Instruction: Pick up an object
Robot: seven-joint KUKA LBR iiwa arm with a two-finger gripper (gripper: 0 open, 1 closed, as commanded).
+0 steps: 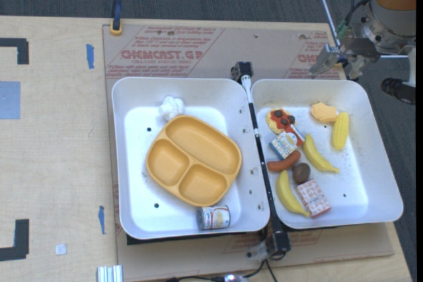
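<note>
Gripper [335, 61] up at far edge of right white bin [390, 198], above the rim, not down among the items. Finger state: cannot tell, blurred and small against the cardboard. Nothing seen between them, so no grasp claimed.

Progress, as a judgement: pick not made. Left to do: choose a target, descend, close, lift.

Closest below the gripper: pale orange rounded toy piece [324, 112] and short yellow corn-like cob [340, 130], touching or nearly so. Further down and toward bin divider: small round pizza slice toy with red and dark toppings [280, 119], blue-and-white small carton [284, 144] just beside it, reddish-brown sausage [284, 162], dark brown round piece [301, 172], curved yellow banana [319, 155]. Farthest in that bin: second yellow banana [288, 195] touching red-and-white patterned box [312, 198].

Across the divider, left white bin [125, 142]: orange three-compartment plastic tray [193, 160], compartments bare; crumpled white wad [172, 105] at its far edge; small tin can lying on its side [214, 217] at near rim.

Likely easiest targets: cob or pale piece, nearest and uncrowded.
</note>
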